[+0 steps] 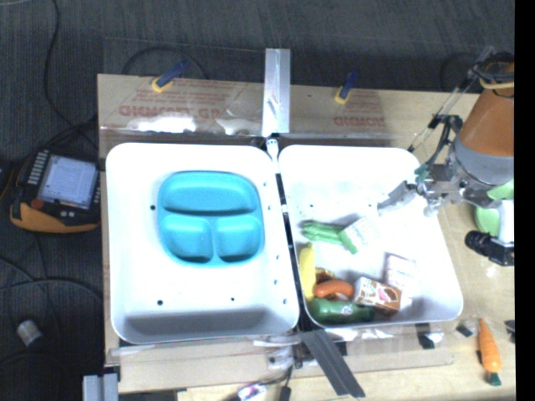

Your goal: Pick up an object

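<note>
Gripper, grip state unreadable, hangs over the right bin's bare upper half, near its right rim.

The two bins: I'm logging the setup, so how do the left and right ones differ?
The left bin holds one item, a blue divided tray; the right bin holds several small ones, including a banana, a carrot and a small carton. The tray sits mid-bin on the left; the right bin's items crowd its near-left corner. The end effector reaches over the right bin, not the left. Both are shallow and white.
</note>
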Robot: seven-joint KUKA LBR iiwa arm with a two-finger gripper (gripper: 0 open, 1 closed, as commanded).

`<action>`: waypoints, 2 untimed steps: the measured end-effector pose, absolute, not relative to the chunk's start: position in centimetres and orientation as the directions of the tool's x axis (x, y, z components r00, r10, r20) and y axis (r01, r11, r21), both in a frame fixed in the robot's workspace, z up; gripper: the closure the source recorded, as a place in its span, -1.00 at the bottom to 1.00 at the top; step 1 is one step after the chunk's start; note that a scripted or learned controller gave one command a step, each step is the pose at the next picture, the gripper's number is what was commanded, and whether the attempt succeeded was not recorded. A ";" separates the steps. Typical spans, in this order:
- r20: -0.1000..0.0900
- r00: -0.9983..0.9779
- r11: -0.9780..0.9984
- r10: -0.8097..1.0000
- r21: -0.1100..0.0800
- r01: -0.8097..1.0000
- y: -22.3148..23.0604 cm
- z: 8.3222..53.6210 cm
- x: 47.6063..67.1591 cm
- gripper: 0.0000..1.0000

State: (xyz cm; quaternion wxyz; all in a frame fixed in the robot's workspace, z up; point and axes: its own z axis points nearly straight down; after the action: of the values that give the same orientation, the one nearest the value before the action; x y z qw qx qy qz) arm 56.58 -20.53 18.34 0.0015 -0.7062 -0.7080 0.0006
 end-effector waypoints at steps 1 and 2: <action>0.003 -0.004 0.004 1.000 -0.005 1.000 -20.4 19.2 56.6 1.00; 0.003 -0.004 0.004 1.000 -0.005 1.000 -20.4 19.2 56.6 -1.00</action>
State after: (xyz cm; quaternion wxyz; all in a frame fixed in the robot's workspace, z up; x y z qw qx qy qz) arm 56.61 -20.43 19.17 0.0028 -0.7056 -0.7086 0.0008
